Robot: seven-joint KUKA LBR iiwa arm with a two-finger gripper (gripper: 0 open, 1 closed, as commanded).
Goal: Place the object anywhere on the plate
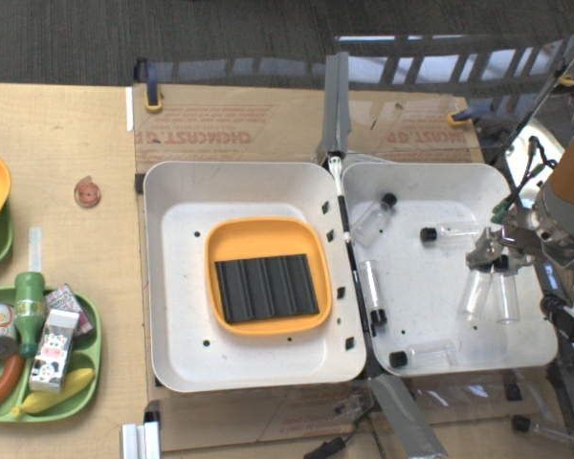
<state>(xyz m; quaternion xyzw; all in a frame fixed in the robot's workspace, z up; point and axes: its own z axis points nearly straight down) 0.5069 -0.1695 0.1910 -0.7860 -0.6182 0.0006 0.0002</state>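
Arm enters from right, gripper (493,253) low over right bin (440,185), among clear plastic tubes; finger state indiscernible. Clear tube (478,293) just beneath gripper, hold unconfirmed. About six black-capped transparent tubes scattered across right bin. Left bin (172,285): one orange rounded-square plate (225,247) bearing dark ribbed insert (266,288).

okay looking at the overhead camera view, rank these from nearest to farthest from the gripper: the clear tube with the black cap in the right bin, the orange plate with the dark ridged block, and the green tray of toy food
From the gripper in the right bin:
1. Clear plastic tube with a black cap, just left of it in the same bin.
2. Orange plate bearing a dark ridged block, in the left bin.
3. Green tray of toy food, on the wooden table at far left.
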